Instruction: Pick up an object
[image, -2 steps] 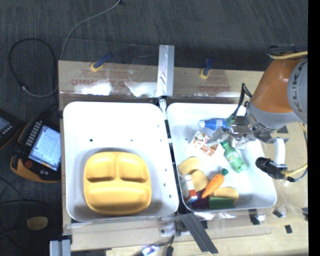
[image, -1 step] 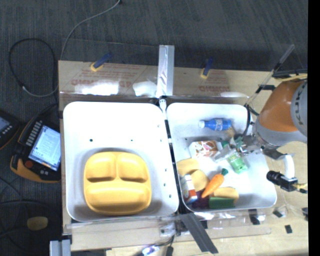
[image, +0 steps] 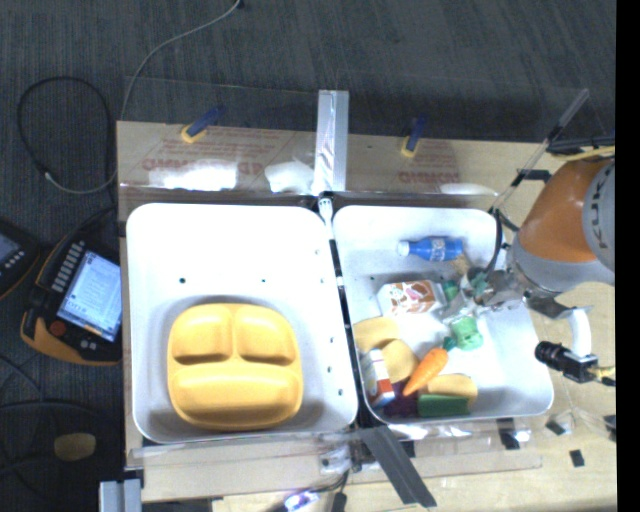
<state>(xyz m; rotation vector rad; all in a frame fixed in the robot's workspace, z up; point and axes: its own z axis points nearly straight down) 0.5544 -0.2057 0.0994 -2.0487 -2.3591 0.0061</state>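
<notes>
The right bin (image: 520, 385) holds a jumble of objects. A blue bottle (image: 432, 248) lies near its far wall. A red and white packet (image: 410, 296) sits in the middle. Toward the front lie yellow foam pieces (image: 385, 347), an orange carrot (image: 427, 368) and a dark green block (image: 442, 405). A small light green object (image: 465, 335) rests right of centre. My gripper (image: 476, 290) reaches in from the right, low over the bin, just above the light green object and right of the packet. Whether it holds anything is hidden.
The left bin (image: 200, 230) holds a yellow compartment tray (image: 235, 362). The arm's orange band (image: 565, 215) hangs over the right bin's far right corner. A teach pendant (image: 75, 300) lies on the floor to the left, and clamps sit on the bench's far edge.
</notes>
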